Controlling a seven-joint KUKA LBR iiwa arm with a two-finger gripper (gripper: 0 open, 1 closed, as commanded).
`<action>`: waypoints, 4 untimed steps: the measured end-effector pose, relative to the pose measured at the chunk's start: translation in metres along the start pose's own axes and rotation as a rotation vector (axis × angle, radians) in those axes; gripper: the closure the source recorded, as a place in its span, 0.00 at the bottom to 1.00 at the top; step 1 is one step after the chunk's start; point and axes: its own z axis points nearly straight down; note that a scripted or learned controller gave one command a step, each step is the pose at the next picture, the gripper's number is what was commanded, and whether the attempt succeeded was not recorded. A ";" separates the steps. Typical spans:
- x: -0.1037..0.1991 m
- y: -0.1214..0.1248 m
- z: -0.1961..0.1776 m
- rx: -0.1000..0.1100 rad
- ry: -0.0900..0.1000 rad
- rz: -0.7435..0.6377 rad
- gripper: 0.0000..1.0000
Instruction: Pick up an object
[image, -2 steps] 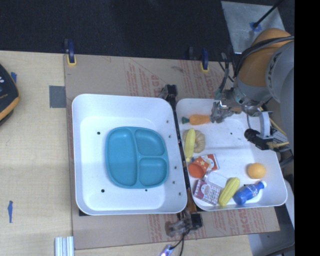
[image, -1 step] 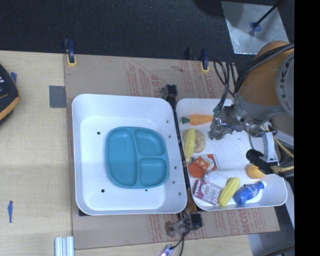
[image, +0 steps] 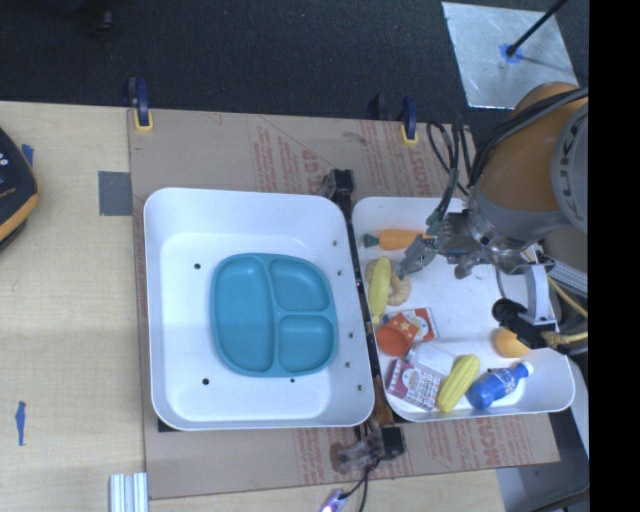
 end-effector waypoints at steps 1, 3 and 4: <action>-0.030 0.040 0.060 -0.001 -0.002 0.002 0.00; -0.028 -0.038 0.086 -0.014 -0.006 -0.002 1.00; 0.018 -0.092 0.001 -0.002 0.000 0.000 1.00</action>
